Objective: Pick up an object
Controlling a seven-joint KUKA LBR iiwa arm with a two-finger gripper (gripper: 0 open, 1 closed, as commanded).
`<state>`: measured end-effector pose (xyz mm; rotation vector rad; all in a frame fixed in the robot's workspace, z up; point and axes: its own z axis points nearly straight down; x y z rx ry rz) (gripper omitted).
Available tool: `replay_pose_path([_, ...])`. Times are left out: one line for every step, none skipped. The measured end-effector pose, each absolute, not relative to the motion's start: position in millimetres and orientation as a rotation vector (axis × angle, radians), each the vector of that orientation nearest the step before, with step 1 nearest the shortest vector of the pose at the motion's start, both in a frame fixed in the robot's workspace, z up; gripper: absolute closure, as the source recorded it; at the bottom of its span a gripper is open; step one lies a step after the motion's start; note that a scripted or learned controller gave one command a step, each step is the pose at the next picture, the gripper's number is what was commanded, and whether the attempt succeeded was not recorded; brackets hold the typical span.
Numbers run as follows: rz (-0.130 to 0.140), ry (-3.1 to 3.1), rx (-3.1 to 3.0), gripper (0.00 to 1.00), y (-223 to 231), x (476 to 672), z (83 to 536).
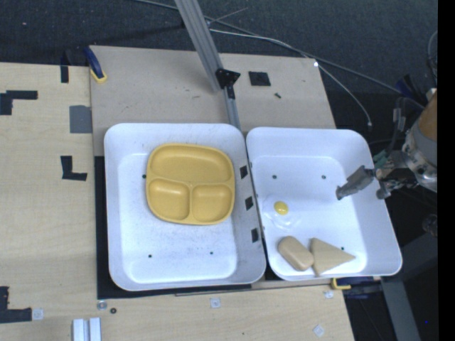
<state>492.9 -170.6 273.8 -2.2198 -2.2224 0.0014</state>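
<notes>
My gripper (361, 192) hangs over the right side of the right bin (306, 142), open, with nothing between its fingers. One grey finger (353, 183) points left into the bin. Below and left of it a small yellow ball (281, 207) lies on the bin floor. A tan bread roll (294, 253) and a tan wedge (328, 255) lie side by side at the bin's front. The gripper touches none of them.
The left bin (128, 261) holds a yellow divided plate (190, 183) toward its back. A grey metal pole (202, 30) slants in from the top to the divider between the bins. Cables run across the dark floor at the back.
</notes>
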Motion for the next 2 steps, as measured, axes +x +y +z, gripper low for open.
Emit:
replay_pose_path([0.005,-2.218,-2.217,0.0,-161.5,488.9,214.8])
replay_pose_path([0.006,-2.217,-2.217,0.0,-156.9,484.9,151.3])
